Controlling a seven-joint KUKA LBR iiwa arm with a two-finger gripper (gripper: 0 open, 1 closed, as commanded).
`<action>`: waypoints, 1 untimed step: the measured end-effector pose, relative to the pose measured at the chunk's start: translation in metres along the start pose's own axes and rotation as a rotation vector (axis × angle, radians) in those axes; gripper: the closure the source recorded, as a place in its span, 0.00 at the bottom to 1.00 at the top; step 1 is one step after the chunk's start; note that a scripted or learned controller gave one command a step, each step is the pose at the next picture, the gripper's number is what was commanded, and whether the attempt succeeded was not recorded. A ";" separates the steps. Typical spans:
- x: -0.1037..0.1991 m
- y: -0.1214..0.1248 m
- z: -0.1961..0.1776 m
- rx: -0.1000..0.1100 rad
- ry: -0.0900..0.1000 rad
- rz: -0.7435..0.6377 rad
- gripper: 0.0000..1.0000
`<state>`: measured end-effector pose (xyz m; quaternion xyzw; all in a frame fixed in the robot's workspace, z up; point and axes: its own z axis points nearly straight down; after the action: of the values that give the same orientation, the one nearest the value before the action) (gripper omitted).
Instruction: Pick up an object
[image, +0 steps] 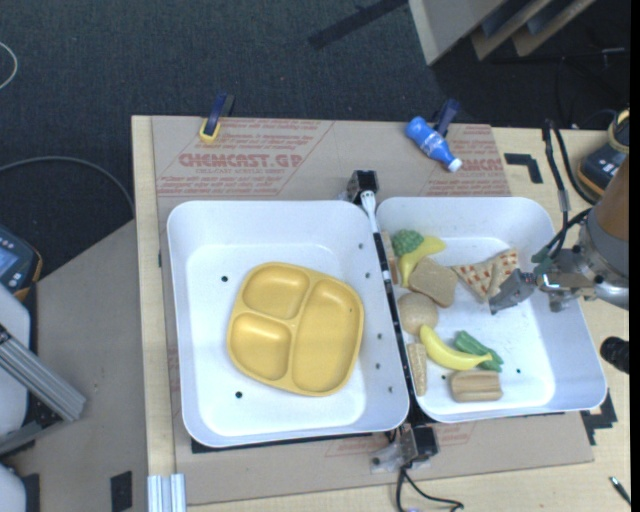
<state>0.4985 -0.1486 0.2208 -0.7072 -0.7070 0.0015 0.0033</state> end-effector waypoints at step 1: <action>0.002 -0.002 0.043 0.001 0.001 0.000 0.00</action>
<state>0.4962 -0.1470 0.1779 -0.7073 -0.7069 0.0015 0.0037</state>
